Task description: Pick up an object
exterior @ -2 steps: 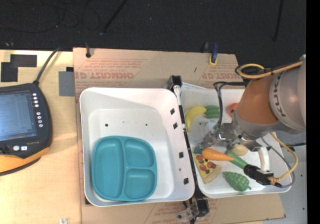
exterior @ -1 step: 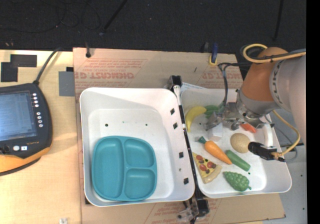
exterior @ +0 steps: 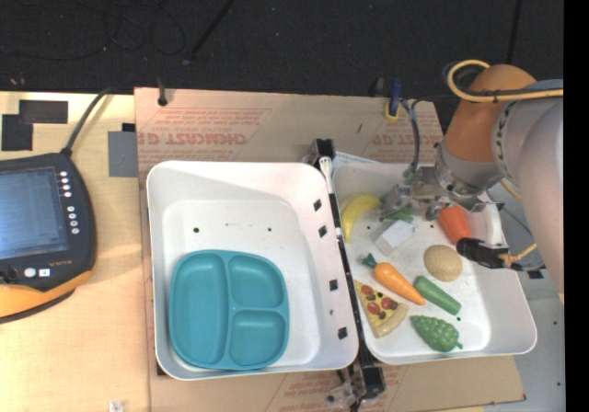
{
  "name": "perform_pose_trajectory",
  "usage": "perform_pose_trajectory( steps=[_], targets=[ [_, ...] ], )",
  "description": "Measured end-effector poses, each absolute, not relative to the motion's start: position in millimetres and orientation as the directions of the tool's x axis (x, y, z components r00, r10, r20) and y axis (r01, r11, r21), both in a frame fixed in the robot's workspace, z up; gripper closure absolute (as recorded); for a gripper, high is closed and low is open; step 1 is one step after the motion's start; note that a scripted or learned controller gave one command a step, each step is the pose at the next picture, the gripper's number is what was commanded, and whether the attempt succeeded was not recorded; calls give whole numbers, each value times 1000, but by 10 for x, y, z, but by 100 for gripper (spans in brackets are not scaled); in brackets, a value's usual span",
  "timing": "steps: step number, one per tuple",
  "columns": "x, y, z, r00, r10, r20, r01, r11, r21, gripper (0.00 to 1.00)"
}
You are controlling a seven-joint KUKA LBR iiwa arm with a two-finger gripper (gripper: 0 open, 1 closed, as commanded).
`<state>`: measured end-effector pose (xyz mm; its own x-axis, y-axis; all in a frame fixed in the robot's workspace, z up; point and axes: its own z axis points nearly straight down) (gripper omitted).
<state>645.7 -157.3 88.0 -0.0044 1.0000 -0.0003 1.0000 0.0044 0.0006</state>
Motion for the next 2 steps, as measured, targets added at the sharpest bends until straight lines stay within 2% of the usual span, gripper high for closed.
perform_pose_trajectory(
  steps=[1,2],
  targets=[
    [6439,-1575,988,-7,1000,-1,1000,7,-5,100],
    [6437,-1572,981,-9,1000,-1,1000,9,-6,0]
  ],
)
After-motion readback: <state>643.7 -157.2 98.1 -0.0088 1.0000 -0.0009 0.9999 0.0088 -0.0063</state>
